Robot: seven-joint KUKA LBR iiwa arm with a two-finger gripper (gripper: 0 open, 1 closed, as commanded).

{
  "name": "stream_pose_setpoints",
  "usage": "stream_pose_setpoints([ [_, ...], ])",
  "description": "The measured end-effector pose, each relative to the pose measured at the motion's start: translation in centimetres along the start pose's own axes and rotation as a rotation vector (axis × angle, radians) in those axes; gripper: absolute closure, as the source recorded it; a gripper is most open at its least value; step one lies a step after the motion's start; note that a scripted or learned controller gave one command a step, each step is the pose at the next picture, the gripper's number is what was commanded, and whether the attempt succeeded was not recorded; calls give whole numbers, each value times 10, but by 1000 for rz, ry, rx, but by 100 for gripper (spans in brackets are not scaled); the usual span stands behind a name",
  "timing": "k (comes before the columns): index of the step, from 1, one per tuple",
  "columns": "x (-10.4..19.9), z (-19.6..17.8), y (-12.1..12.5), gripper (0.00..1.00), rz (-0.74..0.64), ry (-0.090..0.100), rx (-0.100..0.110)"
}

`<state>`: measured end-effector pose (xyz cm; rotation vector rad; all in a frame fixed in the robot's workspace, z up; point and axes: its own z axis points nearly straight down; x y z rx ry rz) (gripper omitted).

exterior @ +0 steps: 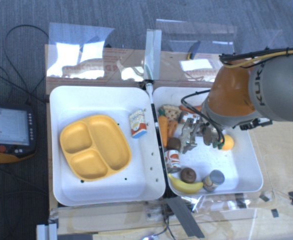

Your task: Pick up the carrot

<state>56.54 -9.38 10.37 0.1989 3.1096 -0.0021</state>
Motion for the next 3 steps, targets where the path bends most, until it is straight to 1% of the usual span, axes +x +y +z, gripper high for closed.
stream_pose_setpoints([
  [1, -70, -200, -24, 100, -221, 9, 1],
  [2, -68, -191, -23, 0, -221, 24, -2],
  [3, -116, -9, -113, 0, -262, 35, -8],
])
